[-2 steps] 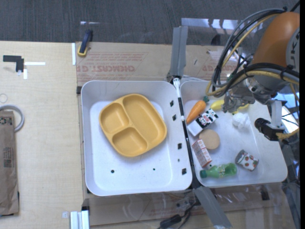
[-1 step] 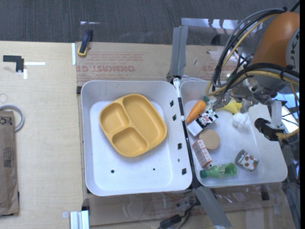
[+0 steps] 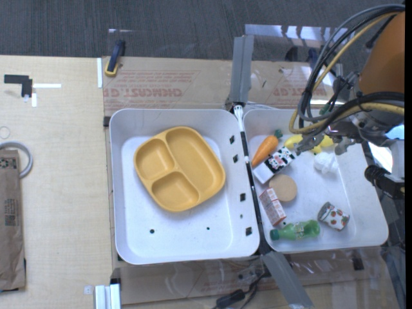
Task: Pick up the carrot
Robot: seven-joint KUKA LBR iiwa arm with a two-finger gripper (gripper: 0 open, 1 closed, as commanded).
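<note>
The carrot (image 3: pixel 265 149) lies slanted in the right bin's (image 3: pixel 360 237) upper left corner, close to the wall it shares with the left bin (image 3: pixel 122 192), and just beside a black-and-white carton (image 3: pixel 279 160). That crowding could block a finger or snag the carton. The end effector (image 3: pixel 322 137) hangs near; how far open it is I cannot tell.
</note>
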